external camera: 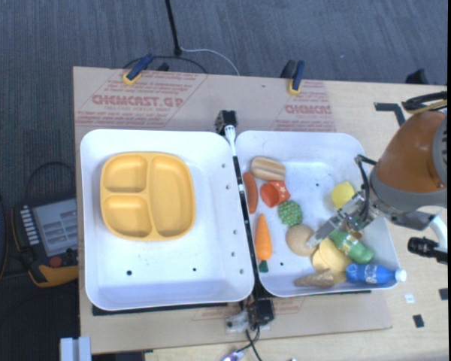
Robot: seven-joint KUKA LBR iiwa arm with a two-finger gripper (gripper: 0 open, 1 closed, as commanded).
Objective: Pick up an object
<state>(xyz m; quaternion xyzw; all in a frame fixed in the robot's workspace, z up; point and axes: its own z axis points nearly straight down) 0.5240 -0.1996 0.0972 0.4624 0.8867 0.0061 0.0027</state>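
at four o'clock in the right bin (316,143): gripper (332,230), finger spread cannot be told, low among yellow fruit (329,256), green bottle (352,247), potato (300,238). risk: crowding, likely nudging neighbours, closing on nothing.

- The arm (410,156) reaches in from the right, its gripper (337,230) low over the right bin (316,145)
- The gripper sits among toy food: a yellow piece (343,194), a green bottle (353,247), a blue bottle (372,274), a tan potato (299,238)
- Further left lie a carrot (263,237), a red pepper (273,194) and a hot dog (267,168)
- The left bin (135,277) holds a yellow divided plate (146,195)
- Both bins rest on the counter (210,100)
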